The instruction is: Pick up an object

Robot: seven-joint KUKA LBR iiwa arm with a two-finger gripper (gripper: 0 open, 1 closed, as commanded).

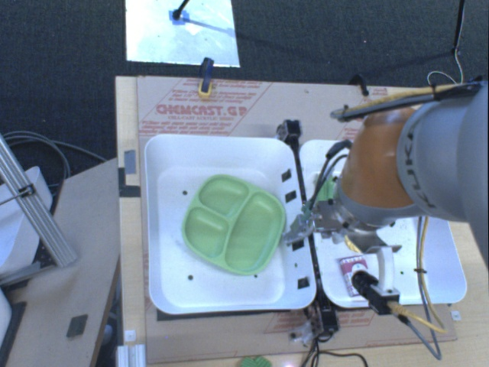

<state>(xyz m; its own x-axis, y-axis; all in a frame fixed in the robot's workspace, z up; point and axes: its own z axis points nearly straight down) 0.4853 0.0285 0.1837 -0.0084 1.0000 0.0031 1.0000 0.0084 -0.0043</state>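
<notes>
So there's a light green divided plate (234, 224) lying flat in the left bin (164, 281), right side up, with three compartments, one big and two smaller. It's turned at an angle and sits toward the bin's right wall, closer to that side than the left. Over in the right bin (451, 281), near its front edge, there's a small red and white packet (353, 270), partly hidden by the arm.
</notes>
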